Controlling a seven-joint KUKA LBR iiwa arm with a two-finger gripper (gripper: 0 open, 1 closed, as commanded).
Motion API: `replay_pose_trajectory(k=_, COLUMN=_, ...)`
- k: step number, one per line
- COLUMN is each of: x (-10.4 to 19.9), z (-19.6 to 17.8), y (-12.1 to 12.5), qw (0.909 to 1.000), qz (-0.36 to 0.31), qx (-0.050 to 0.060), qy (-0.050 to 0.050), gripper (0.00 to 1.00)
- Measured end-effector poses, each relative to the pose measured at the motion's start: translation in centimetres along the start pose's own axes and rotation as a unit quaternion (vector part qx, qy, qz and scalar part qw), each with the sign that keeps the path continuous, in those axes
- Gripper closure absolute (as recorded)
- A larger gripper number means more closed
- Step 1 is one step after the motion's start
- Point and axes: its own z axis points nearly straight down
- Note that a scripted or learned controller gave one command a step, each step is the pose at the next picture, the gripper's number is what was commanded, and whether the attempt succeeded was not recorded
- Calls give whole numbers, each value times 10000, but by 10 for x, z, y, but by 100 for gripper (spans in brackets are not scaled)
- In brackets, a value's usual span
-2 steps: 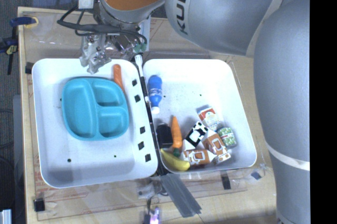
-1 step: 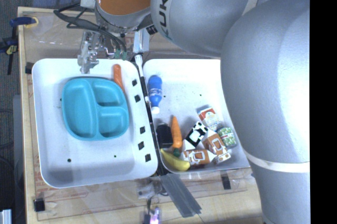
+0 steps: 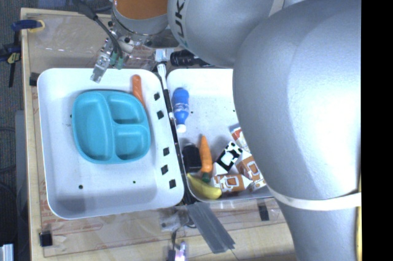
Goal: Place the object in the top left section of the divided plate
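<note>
- The fingers are seen at the far edge of the left bin; whether they are spread or closed cannot be told.
- A blue divided plate is seen lying in the left bin.
- An orange carrot is seen just beside the plate's far right corner, outside its sections.
- A blue bottle, a second carrot and a banana are seen in the right bin.

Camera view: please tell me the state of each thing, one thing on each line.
Blue divided plate: flat in the left bin, sections bare.
Carrot: in the left bin, beside the plate's edge.
Gripper: above the left bin's far rim, holding nothing.
Blue bottle: lying in the right bin.
Banana: lying at the right bin's near edge.
</note>
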Motion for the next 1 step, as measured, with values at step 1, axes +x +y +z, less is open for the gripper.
replay_pose_trajectory(k=1, x=0, z=0, y=0, qw=10000, qz=-1, qx=-1, qy=0, gripper=0)
